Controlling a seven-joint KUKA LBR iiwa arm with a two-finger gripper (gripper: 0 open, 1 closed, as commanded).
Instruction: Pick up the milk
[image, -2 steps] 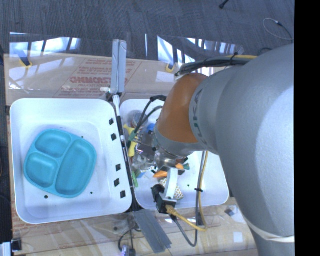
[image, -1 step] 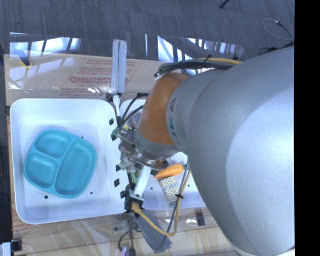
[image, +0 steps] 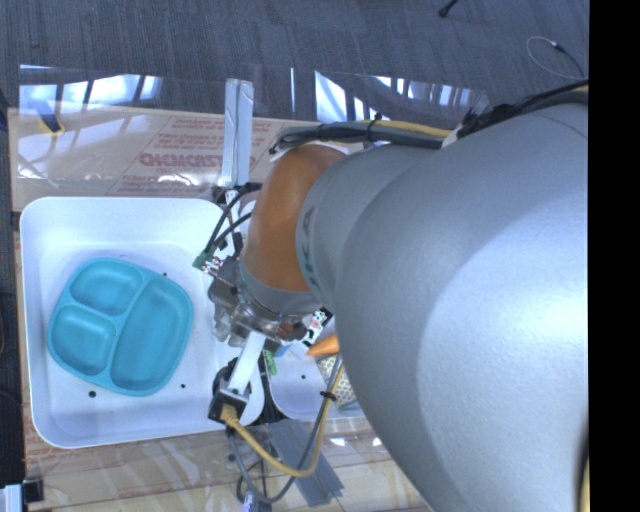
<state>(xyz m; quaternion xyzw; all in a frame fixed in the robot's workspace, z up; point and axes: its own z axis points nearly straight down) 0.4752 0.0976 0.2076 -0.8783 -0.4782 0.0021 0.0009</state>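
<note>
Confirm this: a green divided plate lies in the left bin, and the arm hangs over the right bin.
Wrong on the colour. The camera view shows the divided plate is light blue, not green. The rest stands: it lies in the left bin, and the arm hangs over the right bin.

We see a smooth, glossy plastic blue tray (image: 120, 325) in a matt white plastic bin (image: 40, 300), and the arm (image: 470, 300) shell's smooth, satin-grey finish.
</note>
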